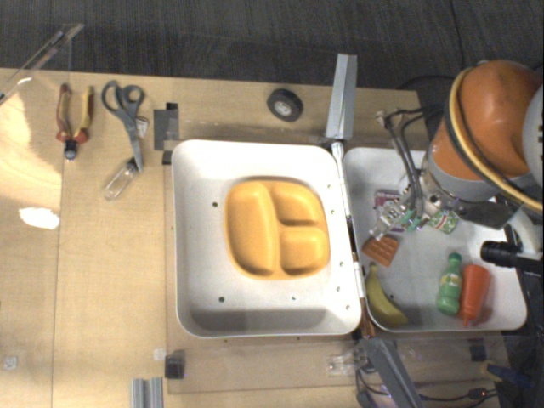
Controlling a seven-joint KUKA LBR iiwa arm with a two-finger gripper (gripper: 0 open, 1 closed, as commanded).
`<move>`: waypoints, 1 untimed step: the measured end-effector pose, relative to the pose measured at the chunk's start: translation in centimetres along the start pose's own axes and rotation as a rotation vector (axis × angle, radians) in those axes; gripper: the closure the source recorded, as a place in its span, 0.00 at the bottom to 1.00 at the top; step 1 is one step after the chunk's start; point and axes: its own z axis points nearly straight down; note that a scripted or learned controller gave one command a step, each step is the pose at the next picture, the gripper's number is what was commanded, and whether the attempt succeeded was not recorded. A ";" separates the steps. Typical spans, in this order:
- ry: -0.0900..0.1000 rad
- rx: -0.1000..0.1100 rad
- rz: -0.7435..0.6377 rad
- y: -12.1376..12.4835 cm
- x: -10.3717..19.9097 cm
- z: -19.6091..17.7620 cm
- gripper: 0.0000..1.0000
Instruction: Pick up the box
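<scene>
Two white bins sit side by side; the left bin (pixel 195 304) carries a yellow divided tray (pixel 276 226). In the right bin (pixel 510 313) we see the gripper (pixel 406 218) low over the floor, with cables around it. We cannot tell how its jaws stand. Just below-left of it lies the small orange-brown box (pixel 382 250); whether they touch is not clear. Nearby lie a banana (pixel 382 300), a green bottle (pixel 450 285) and a carrot (pixel 473 293).
</scene>
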 end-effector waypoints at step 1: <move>-0.001 0.000 0.427 5.9 -3.5 -5.8 1.00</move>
